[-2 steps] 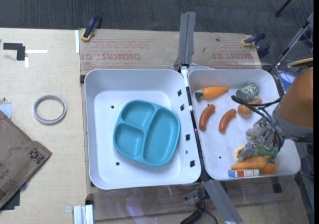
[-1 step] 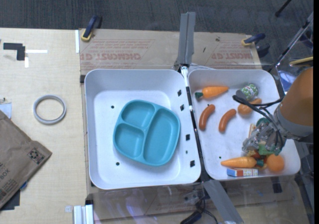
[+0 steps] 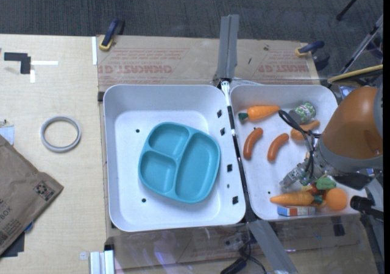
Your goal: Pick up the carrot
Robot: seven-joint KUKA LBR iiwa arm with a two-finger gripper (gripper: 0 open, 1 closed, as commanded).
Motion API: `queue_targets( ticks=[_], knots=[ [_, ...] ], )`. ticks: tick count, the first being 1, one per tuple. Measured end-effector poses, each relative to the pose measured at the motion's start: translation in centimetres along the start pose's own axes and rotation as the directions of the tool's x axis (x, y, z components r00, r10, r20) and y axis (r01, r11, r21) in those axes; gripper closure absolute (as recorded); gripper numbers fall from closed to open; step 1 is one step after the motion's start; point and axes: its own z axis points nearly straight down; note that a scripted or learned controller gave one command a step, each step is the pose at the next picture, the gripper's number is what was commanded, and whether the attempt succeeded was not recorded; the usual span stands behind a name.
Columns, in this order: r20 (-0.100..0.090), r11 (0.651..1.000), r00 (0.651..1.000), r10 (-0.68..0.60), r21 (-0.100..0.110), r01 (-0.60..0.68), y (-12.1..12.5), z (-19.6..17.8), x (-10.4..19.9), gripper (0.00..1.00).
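Orange shows at the lower right of the frame, where a carrot (image 3: 295,199) lies almost level along the front wall of the right bin (image 3: 261,206), its green top pointing right. Just below it rests a small white and orange packet (image 3: 296,211), and just to its right sits a round orange fruit (image 3: 336,200). The end effector (image 3: 298,176) hangs right above that carrot, near it, at the tip of the grey arm (image 3: 356,129) with its orange band that comes in from the right edge; whether its fingers are spread or pressed together cannot be told, since the metal parts blur into one cluster.

Toward the middle of the right bin lie two sausages (image 3: 251,143), both tilted, side by side and apart. Farther up, near the back wall, a second carrot (image 3: 261,112) lies with its green end to the left, and a green and white patterned item (image 3: 305,110) sits to its right.

The left bin (image 3: 116,145) holds a teal divided plate (image 3: 180,162) with three compartments. On the wooden table at the left of the frame lie a roll of tape (image 3: 61,133) and, lower down, a brown cardboard box (image 3: 21,196). Along the upper edge, a cardboard sheet (image 3: 158,59) is pinned by a blue and yellow clamp (image 3: 111,33).
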Motion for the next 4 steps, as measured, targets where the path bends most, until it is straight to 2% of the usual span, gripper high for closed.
queue_targets(
  ticks=[1,2,3,4],
  knots=[
    [0.0,1.0,1.0,0.001,0.0,-0.001,0.0,0.0,0.0,0.0],
    [0.0,1.0,1.0,0.001,0.0,-0.001,0.1,-0.8,-0.1,1.0],
    [0.0,1.0,1.0,0.002,0.0,-0.002,0.1,-0.8,-0.1,0.0],
    [0.003,0.97,0.97,-0.243,-0.002,0.243,-1.7,-0.1,-3.0,0.0]
  ],
)
